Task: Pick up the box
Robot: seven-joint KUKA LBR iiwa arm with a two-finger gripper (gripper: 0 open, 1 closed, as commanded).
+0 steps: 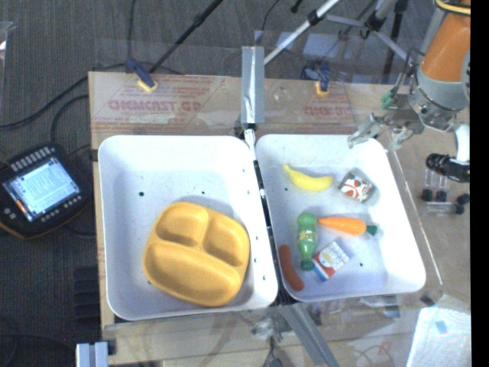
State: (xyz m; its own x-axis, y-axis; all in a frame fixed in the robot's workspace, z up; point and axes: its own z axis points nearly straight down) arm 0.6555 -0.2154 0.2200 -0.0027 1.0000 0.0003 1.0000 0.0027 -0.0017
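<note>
Over at about two o'clock from the bench's middle, the arm (447, 48), grey with its orange band, hangs above the far right corner of the right bin (397, 228). Its gripper (376, 132) sits at the bin's far rim, and I cannot tell how far its fingers are spread from this angle; nothing shows between them.

Well apart from the gripper, the box (331, 259), a small white carton with red, orange and blue print, lies tilted on the right bin's floor towards five o'clock of that bin's centre. Just to its nine o'clock stands a green bottle (306, 239), lying lengthwise, and beyond that at the bin's seven o'clock a red sausage (289, 267) lies along the near left wall. A carrot (345, 225) with its green end pointing to three o'clock lies just above the box, near the bottle's top. A yellow banana (309, 179) curves at the bin's eleven o'clock, and a small red and white can (356, 188) lies on its side to the banana's three o'clock.

Across the divide, the left bin (130, 197) holds a yellow sectioned tray (197, 252), upside or upright I cannot say, sitting towards its five o'clock. A handheld control pad (40, 189) with a lit screen rests on the floor at nine o'clock.
</note>
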